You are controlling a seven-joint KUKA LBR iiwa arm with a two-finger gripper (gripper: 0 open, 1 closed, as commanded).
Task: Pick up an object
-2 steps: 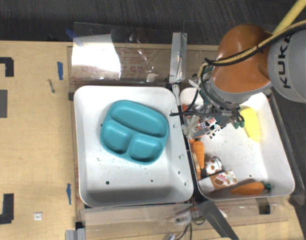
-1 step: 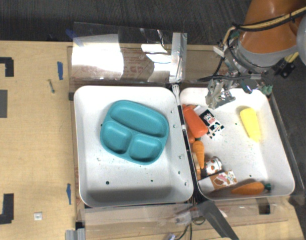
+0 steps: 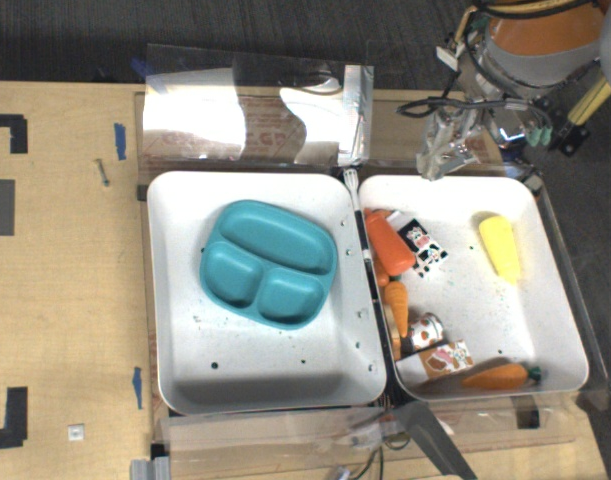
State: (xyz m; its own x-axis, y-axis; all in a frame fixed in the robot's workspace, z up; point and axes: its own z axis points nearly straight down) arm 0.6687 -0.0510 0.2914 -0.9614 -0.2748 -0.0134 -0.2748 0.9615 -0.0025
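Item: yellow block [image 3: 498,245], lying apart from the clutter in the right bin [image 3: 555,298], probably light, rigid, smooth plastic, best pinched across its narrow width; claw [image 3: 447,148] hovers above the bin's far rim, carrying nothing, finger spread unclear.

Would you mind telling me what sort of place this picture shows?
Probably a robotics lab's grasping bench: two white bins on a taped board, toy food like a carrot and a teal divided plate, and a gripper above.

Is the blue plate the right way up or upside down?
Right way up. The blue plate lies flat in the left bin, and its three hollow compartments face upward.
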